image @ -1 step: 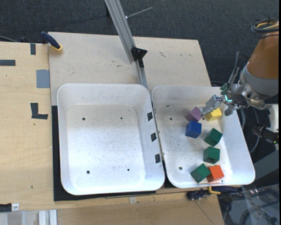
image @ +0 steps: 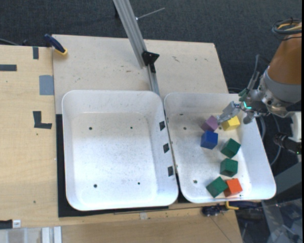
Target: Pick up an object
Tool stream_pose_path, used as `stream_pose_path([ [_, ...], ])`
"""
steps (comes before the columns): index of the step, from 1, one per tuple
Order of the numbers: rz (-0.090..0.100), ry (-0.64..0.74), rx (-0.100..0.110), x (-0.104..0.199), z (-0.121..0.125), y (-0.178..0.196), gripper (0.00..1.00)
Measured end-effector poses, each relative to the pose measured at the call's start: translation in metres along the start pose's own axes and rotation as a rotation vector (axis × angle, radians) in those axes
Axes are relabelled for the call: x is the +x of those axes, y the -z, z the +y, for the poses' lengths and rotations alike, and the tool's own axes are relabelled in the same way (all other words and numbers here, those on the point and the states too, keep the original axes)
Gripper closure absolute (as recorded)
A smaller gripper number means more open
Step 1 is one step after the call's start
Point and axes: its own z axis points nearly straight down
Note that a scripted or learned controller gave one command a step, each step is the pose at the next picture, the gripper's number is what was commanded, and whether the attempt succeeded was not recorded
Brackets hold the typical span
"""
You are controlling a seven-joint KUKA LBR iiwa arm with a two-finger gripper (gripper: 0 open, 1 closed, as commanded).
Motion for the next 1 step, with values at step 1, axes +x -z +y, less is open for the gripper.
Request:
stream_pose_path([
  [1,0.000,-0.001,0.006,-0.0017,0.0082,-0.0579,0.00],
])
